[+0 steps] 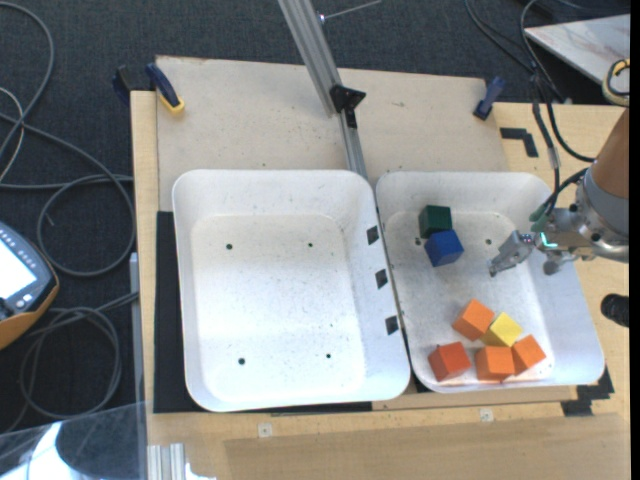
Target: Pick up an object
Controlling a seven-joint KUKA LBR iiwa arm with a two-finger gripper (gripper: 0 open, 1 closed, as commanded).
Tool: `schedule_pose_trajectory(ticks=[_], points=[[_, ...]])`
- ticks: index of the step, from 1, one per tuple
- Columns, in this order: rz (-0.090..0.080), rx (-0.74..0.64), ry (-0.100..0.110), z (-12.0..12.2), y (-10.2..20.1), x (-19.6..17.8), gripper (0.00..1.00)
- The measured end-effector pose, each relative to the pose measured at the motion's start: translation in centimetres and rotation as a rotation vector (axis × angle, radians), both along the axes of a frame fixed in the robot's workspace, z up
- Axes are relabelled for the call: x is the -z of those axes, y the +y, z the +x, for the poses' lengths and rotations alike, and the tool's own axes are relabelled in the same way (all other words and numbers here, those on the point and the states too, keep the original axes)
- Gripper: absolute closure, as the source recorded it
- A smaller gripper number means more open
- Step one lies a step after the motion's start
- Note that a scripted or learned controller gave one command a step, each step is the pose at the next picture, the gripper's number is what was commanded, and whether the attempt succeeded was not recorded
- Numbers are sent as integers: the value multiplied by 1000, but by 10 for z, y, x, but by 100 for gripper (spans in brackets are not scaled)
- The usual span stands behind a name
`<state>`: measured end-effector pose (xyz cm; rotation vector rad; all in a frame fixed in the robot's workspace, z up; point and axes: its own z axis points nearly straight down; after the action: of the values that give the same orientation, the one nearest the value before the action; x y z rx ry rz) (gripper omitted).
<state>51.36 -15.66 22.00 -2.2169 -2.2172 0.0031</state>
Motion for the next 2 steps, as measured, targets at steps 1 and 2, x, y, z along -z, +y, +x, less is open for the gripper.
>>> schedule_pose_trajectory(ticks=[1,2], points=[[-1,0,-4,1,0,-2,0],[0,0,1,-2,7,43,0]])
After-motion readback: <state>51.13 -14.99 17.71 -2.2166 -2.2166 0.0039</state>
